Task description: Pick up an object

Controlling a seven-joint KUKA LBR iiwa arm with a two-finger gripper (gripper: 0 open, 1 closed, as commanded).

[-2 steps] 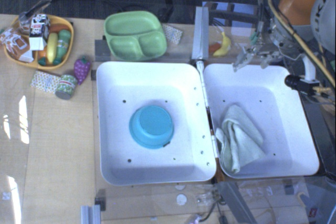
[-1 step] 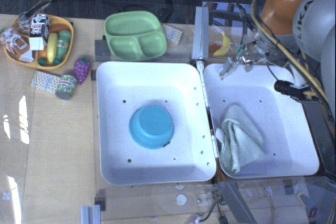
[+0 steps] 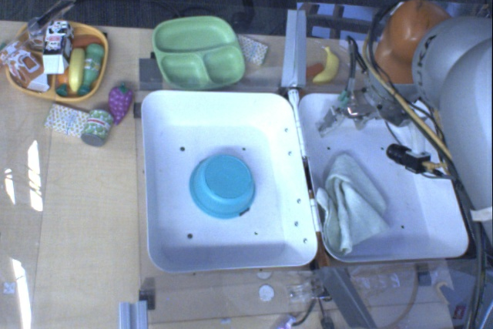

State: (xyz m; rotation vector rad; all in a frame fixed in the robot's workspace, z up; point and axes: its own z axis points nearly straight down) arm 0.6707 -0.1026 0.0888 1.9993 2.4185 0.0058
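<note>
Arm: the grey arm reaches in from the right, its gripper (image 3: 333,119) hanging over the far left part of the right bin (image 3: 431,243).
Gripper state: the two fingers look spread apart, with nothing between them.
Nearest object: a pale green cloth (image 3: 353,200) lies crumpled in the right bin, towards its near left side, apart from the gripper.
Other candidate: a blue bowl (image 3: 223,185) sits upside down in the middle of the left bin (image 3: 177,243), well apart from the gripper.
Doing it well: I'd say aim for a raised fold of the cloth, come straight down, and close on the bunched ridge instead of a flat edge, which would likely slip out.
Risk: the cloth lies close to the bin wall, so a finger may catch there.
Outside the bins: a green divided tray (image 3: 196,50) and a toy banana (image 3: 329,65).
Writing: none I can read from here.
</note>
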